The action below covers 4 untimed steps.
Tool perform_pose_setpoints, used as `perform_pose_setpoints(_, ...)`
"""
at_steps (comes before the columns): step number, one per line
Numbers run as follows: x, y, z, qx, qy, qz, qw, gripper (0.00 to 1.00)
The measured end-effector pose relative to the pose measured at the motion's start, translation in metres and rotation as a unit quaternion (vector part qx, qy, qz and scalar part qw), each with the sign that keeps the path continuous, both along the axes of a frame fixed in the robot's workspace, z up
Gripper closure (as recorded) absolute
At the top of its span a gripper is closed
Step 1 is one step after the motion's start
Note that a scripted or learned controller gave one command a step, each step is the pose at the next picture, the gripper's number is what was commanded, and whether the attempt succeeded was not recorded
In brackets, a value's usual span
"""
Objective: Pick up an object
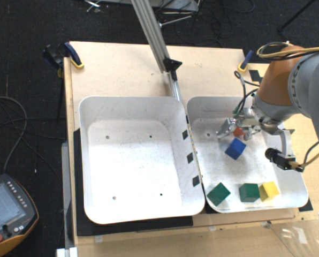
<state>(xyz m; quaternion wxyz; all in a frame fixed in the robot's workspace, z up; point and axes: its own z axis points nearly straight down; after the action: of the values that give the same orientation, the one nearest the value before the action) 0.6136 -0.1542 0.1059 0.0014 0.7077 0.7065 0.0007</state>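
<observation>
- Blue cube [235, 149]: mid right bin, tilted corner-on, just below the gripper tip; can't tell if touching.
- Dark green cube [218, 193]: near bin's front-left corner, turned diagonal.
- Green cube [249, 191]: front edge, sits flat.
- Yellow cube [269, 190]: right beside green cube, touching it.

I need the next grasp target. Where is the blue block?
The blue block lies in the right bin, just below the hand, above the green blocks.

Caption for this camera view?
End effector above blue cube in right bin; two green cubes, one yellow nearby.
</observation>
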Motion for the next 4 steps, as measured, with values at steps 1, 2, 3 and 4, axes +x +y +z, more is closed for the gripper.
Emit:
perform_pose_setpoints(1, -0.045, -0.010, -0.010, 0.0009, 0.002, -0.001, 1.0000, 0.00)
perform_pose_setpoints(2, -0.043, -0.010, 0.001, 0.0003, 0.000, 0.000, 1.0000, 1.00)
perform_pose_setpoints(3, 0.008, 0.054, 0.056, 0.0007, -0.003, 0.006, 1.0000, 1.00)
perform_pose_setpoints(4, -0.018, 0.127, 0.092, 0.0024, 0.001, 0.006, 1.0000, 1.00)
